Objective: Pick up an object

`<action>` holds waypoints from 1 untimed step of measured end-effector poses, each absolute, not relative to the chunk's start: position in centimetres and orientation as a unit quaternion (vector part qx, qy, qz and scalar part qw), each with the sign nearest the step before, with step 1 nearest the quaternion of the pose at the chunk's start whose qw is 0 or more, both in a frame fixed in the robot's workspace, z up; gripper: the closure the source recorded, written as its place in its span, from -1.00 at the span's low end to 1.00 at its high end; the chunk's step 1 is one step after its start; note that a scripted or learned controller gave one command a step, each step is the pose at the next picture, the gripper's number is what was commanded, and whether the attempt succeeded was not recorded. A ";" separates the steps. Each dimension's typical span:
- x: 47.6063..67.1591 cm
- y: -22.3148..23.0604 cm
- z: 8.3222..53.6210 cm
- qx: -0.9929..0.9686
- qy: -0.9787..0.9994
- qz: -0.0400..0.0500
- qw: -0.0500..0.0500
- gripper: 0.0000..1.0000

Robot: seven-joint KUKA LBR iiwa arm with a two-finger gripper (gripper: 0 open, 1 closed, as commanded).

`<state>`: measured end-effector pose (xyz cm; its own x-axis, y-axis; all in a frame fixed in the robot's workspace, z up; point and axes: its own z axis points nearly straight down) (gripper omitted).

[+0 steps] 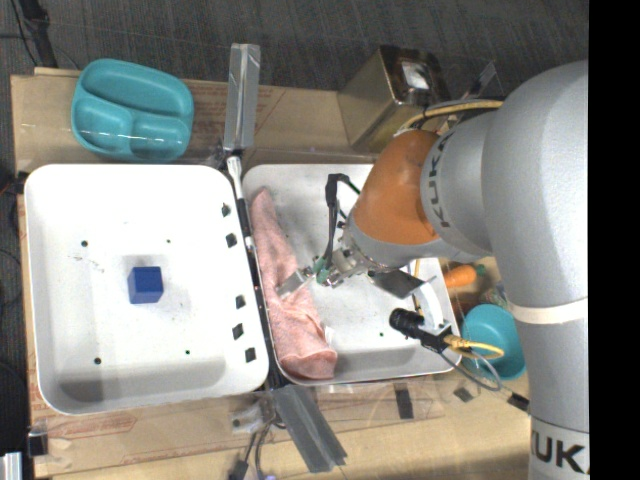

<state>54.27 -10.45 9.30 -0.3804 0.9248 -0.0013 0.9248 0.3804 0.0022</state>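
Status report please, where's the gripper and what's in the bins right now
Gripper low in the right bin, beside the pink cloth. Nothing seen held. Blue cube alone in the left bin, arm's bulk hiding part of the right bin.

A pink cloth (pixel 290 298) lies crumpled along the right bin's (pixel 300 180) left wall.

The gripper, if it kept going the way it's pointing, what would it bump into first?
Probably the pink cloth. The gripper points toward the left side of the right bin, where the cloth lies along the wall. Depth is hard to judge from above, so it might touch the bin floor first.
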 end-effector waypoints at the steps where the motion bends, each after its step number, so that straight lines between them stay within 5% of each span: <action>1: 57.7 -9.9 9.3 0.546 0.838 0.000 0.001 -1.00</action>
